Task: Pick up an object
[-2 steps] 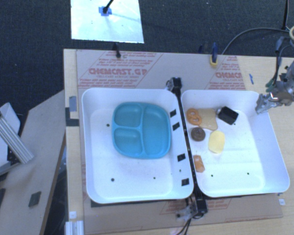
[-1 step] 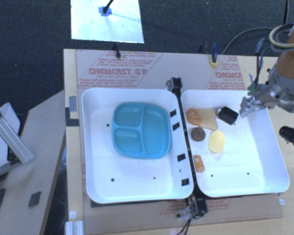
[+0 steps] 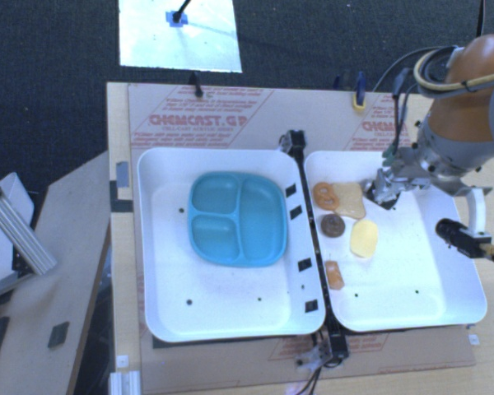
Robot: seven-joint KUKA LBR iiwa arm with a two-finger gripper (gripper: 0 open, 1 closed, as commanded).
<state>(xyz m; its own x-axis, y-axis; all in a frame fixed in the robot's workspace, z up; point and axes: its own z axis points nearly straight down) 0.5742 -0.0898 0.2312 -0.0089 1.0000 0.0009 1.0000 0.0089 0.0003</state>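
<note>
Gripper point(image 3: 384, 194) stood low at about 12 o'clock in the right bin point(image 3: 445, 311); finger spread could not be told | at its 9 o'clock, just beside it, tan piece point(image 3: 351, 202) and orange pretzel point(image 3: 324, 194) | brown cookie point(image 3: 333, 225), yellow piece point(image 3: 363, 239) toward 7 o'clock | left bin point(image 3: 160, 303) held blue divided plate point(image 3: 236, 219)

Plate point(image 3: 235, 219) in left bin point(image 3: 160, 303)

A wooden bench point(image 3: 74, 245) stands on dark carpet point(image 3: 41, 64) beneath a pale square sheet point(image 3: 178, 23).
</note>
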